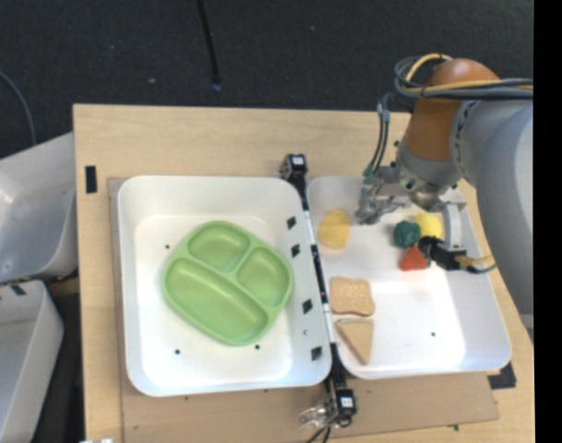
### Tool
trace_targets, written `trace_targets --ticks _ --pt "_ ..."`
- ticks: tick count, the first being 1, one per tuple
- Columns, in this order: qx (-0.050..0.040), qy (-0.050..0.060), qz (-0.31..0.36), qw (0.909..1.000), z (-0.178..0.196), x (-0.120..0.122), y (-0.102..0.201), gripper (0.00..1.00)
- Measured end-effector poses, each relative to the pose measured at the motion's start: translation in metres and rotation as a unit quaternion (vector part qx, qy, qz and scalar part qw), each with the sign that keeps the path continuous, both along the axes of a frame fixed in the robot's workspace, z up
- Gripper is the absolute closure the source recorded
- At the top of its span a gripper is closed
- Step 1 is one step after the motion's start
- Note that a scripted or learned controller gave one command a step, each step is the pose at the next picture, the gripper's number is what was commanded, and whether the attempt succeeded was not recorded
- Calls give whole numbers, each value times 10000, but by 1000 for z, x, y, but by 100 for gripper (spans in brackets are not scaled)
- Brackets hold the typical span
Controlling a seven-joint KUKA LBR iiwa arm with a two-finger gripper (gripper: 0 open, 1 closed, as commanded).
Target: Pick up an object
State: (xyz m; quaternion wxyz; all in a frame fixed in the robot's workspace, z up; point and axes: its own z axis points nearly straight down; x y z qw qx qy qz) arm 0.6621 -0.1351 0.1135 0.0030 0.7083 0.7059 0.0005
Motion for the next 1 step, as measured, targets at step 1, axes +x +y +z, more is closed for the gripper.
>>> trace_targets --ticks 1 --pt "12 -3 26 10000 46 5 3 100"
